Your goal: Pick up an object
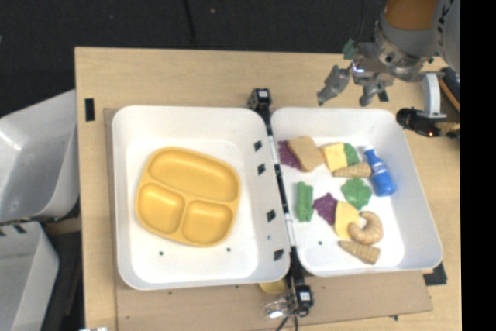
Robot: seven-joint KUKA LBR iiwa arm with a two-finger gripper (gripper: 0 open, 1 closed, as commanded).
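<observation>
My gripper (353, 89) hangs above the far edge of the right bin (415, 221), fingers spread and nothing between them. Below it in that bin lie several toy foods: a tan bread slice (306, 153), a purple piece (288, 155), a yellow cheese wedge (335, 156), a blue bottle (379, 171), a green strip (304, 201), a green leafy piece (356, 191), another purple piece (325, 207), a curled croissant (367, 227) and a waffle cone (360, 250). All sit nearer the camera than the gripper.
The left bin (128, 244) holds a yellow divided plate (187, 194). A row of black clips (273, 190) runs along the seam between the bins. The wooden bench (194, 74) shows around both bins.
</observation>
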